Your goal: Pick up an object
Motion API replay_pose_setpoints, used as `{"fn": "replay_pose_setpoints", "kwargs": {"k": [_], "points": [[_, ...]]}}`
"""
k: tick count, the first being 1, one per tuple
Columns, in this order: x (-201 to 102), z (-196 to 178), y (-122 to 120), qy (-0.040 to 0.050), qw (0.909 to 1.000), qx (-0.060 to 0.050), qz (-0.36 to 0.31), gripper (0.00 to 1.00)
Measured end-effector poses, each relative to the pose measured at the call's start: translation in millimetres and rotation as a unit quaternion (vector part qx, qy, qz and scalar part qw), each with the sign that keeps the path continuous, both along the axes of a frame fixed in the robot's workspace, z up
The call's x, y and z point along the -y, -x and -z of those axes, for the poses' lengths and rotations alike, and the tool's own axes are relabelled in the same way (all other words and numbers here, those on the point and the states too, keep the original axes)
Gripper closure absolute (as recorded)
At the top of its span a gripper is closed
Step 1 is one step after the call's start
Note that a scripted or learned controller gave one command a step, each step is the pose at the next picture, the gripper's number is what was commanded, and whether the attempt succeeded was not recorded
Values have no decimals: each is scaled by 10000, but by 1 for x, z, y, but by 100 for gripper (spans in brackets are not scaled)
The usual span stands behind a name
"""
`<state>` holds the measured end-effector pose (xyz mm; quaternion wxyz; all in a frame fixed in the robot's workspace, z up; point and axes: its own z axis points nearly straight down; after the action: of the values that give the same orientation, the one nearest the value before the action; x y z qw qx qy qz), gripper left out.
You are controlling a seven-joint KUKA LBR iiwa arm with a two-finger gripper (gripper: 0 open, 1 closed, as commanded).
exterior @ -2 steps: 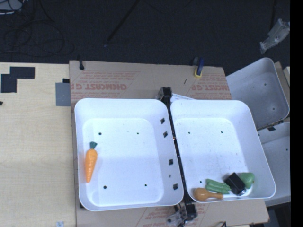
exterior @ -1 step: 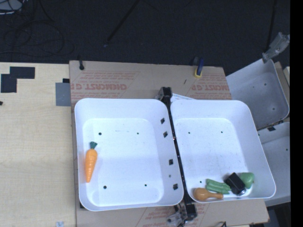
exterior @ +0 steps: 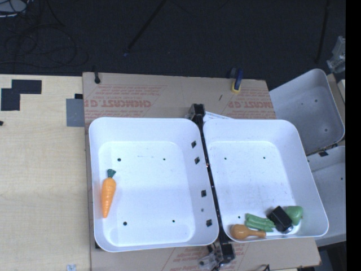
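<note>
An orange toy carrot (exterior: pixel 108 193) with a green top lies in the left bin (exterior: pixel 144 131) near its left wall. In the right bin's (exterior: pixel 254 130) near right corner several small items lie together: a green pod-shaped piece (exterior: pixel 259 222), a black block (exterior: pixel 280 218), a light green piece (exterior: pixel 294 212) and an orange-tan gourd shape (exterior: pixel 245 232).
Both white bins stand on a cardboard sheet (exterior: pixel 169 97) over a wooden bench. A black divider strip (exterior: pixel 205 174) with clips runs between them. A grey metal plate (exterior: pixel 307 103) stands at the right. A blue-and-yellow clamp (exterior: pixel 237 80) sits at the cardboard's far edge.
</note>
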<state>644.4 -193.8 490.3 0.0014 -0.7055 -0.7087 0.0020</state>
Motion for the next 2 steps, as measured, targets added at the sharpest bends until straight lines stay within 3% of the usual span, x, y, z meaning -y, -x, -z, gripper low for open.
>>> {"fn": "replay_pose_setpoints", "kwargs": {"k": [1,2], "points": [[-107,-51,0,-17,10000,41,-35,100],[-178,-47,0,-15,10000,0,-18,100]]}}
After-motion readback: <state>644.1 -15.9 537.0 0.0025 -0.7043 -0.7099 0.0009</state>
